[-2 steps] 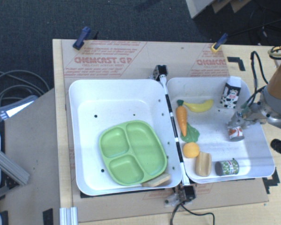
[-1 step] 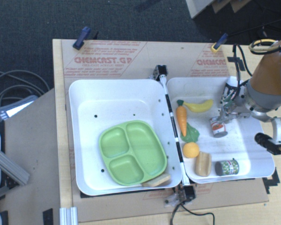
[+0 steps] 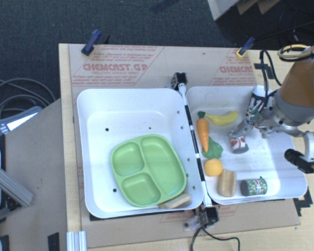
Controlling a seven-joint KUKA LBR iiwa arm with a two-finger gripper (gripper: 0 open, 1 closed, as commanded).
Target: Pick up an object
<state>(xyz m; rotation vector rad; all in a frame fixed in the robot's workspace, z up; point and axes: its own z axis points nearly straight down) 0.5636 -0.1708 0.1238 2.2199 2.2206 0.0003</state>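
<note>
The right bin (image 3: 282, 156) holds a yellow banana (image 3: 222, 118), an orange carrot (image 3: 203, 134) lying on a green leafy piece (image 3: 214, 149), an orange ball-shaped fruit (image 3: 213, 167), a tan bread-like block (image 3: 226, 182), a green-labelled can on its side (image 3: 254, 186) and a small red-and-white can (image 3: 238, 143). My gripper (image 3: 249, 123) reaches in from the right, low in the bin. It sits just above and to the right of the red-and-white can, very close to it. Whether it touches the can is unclear.
The left bin (image 3: 94, 109) holds a green divided plate (image 3: 146, 169), with a tan block (image 3: 175, 202) at its front edge. A black clip (image 3: 180, 79) joins the bins at the back. Cables hang by the arm's wrist (image 3: 295, 51).
</note>
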